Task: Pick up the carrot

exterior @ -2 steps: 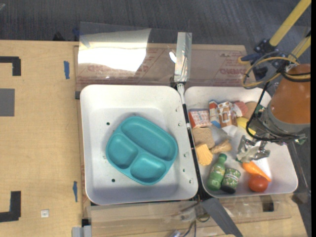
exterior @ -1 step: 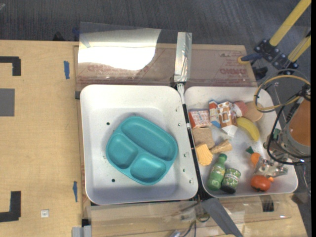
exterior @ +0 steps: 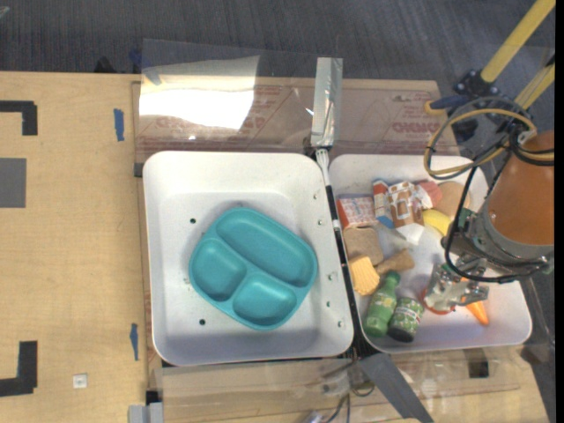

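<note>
The carrot (exterior: 478, 310) is a small orange piece lying in the right bin (exterior: 511, 331), near its front right corner. My gripper (exterior: 451, 289) hangs just to the left of the carrot and slightly above it, low over the bin floor. Directly under the gripper lies a small red and white item (exterior: 434, 305). The arm's grey body and orange band (exterior: 527, 203) cover the right side of the bin.
Two green bottles (exterior: 382, 303) (exterior: 406, 318) lie left of the gripper, with a yellow corn piece (exterior: 364, 277), brown bread (exterior: 365, 244), snack packets (exterior: 401, 201) and a yellow item (exterior: 434, 221) behind. The left bin (exterior: 167, 236) holds a teal divided plate (exterior: 254, 265).
</note>
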